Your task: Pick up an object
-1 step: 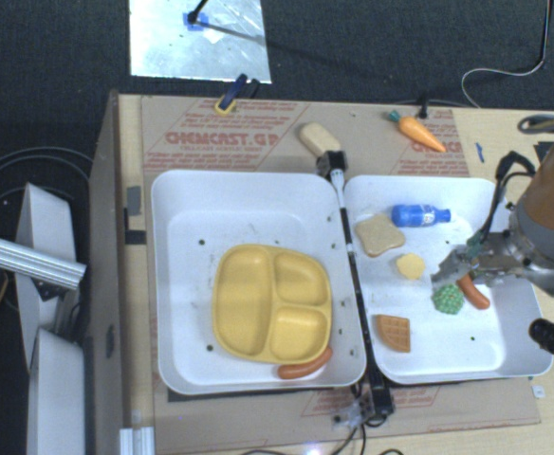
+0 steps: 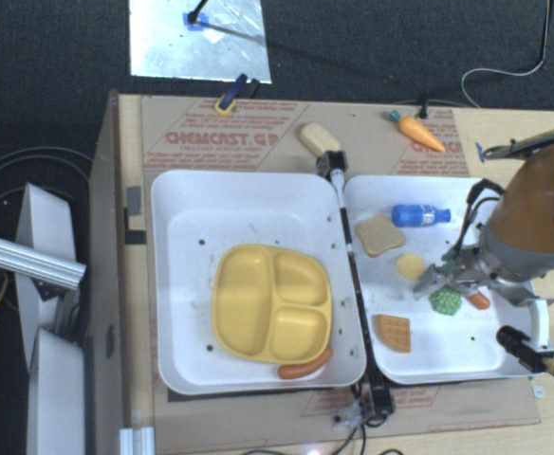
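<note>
Two white bins (image 2: 258, 190) sit side by side on brown cardboard. Nearest, a waffle (image 2: 393, 332) lies in the right bin. Just behind it, the gripper (image 2: 445, 282) hangs over a green toy (image 2: 446, 301), grip state unclear.

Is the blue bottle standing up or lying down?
Lying down. The blue bottle rests on its side in the right bin, its white cap pointing right.
</note>
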